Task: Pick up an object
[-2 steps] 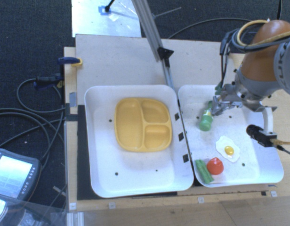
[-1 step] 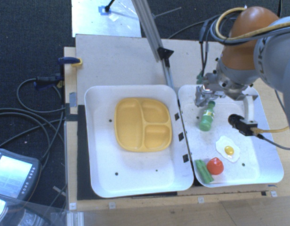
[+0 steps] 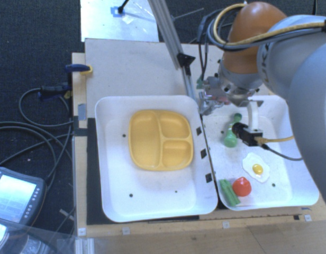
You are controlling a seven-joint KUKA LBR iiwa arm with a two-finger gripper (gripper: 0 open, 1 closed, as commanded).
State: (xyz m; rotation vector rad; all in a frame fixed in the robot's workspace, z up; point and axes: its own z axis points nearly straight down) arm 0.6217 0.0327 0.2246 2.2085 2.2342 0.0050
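The right bin (image 3: 290, 115) holds several toys. A green bottle-shaped toy (image 3: 230, 136) lies near its middle. A fried-egg toy (image 3: 256, 168) is in front of it. A red tomato-like toy (image 3: 241, 186) sits next to a green pod (image 3: 228, 191) at the front left corner. My gripper (image 3: 209, 103) hangs over the back left of this bin, close to the wall between the bins. It is behind and to the left of the green toy. I see nothing held in it.
The left bin (image 3: 112, 194) carries a yellow divided plate (image 3: 161, 139). A slanted metal pole (image 3: 168, 28) crosses the back of the bench. Cables and a teach pendant (image 3: 15, 194) lie on the floor to the left.
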